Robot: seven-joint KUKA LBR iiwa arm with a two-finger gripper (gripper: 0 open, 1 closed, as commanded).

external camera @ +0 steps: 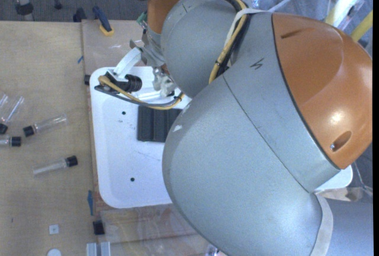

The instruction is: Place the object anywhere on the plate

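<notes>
Tool [153,125] appears as a dark block low over the white bin [118,184], under the grey arm [249,148]; its opening and any contact cannot be told. Small vials [56,164] lie on the tabletop [41,71].

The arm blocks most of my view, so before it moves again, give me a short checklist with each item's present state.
1. Gripper over the white bin: ok.
2. Object between the fingers: cannot tell, the dark gripper body hides them.
3. Plate location: cannot tell, the arm covers that side.
4. Cable free of the bin rim: cannot tell.
5. Vials lie outside the bin on the bench: ok.
</notes>
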